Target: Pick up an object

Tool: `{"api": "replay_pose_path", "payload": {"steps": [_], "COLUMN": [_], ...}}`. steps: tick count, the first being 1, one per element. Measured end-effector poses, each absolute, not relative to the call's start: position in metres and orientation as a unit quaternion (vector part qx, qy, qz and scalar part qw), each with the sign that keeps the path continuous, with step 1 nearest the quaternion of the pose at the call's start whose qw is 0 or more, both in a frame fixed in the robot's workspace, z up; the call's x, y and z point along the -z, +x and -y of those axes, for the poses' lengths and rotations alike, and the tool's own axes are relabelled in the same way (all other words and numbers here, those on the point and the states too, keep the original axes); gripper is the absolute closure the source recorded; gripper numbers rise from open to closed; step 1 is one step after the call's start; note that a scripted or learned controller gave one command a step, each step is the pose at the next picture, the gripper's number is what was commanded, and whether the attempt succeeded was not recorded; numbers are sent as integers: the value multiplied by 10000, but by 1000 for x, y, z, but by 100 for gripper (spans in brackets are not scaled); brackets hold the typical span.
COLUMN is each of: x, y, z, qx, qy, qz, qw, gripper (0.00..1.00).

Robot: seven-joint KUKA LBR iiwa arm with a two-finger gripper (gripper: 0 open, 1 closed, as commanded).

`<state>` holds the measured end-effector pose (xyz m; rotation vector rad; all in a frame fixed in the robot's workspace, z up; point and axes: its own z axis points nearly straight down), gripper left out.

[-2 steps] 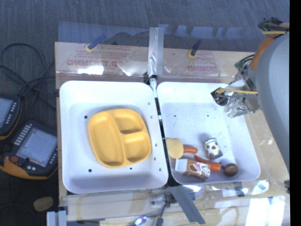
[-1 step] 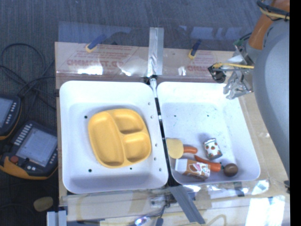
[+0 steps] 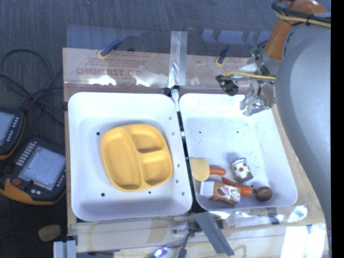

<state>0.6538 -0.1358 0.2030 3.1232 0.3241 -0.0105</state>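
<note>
My gripper (image 3: 256,105) hangs over the far right corner of the right bin (image 3: 279,144), with nothing visible between its silvery fingers. Small objects cluster at the near side of that bin: a yellow round piece (image 3: 199,169), a small white and red can (image 3: 242,170), an orange carrot-like stick (image 3: 237,186), a brown packet (image 3: 224,193), a white block (image 3: 206,188) and a dark brown ball (image 3: 263,193). All of them lie well below and to the left of the gripper.
The left bin (image 3: 80,144) holds a yellow divided tray (image 3: 136,156). A metal divider strip (image 3: 178,63) stands at the back between the bins. Clear plastic sheeting and blue clamps (image 3: 110,48) line the far edge. A teach pendant (image 3: 32,171) rests left of the bench.
</note>
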Motion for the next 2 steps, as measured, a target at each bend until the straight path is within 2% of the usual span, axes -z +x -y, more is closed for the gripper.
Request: {"api": "replay_pose_path", "payload": {"steps": [1, 2], "x": [-196, -244], "y": [658, 645], "z": [65, -40], "qx": [25, 23], "qy": [9945, 9943], "qz": [-1045, -1066], "qw": [-11, -4], "gripper": [100, 100]}}
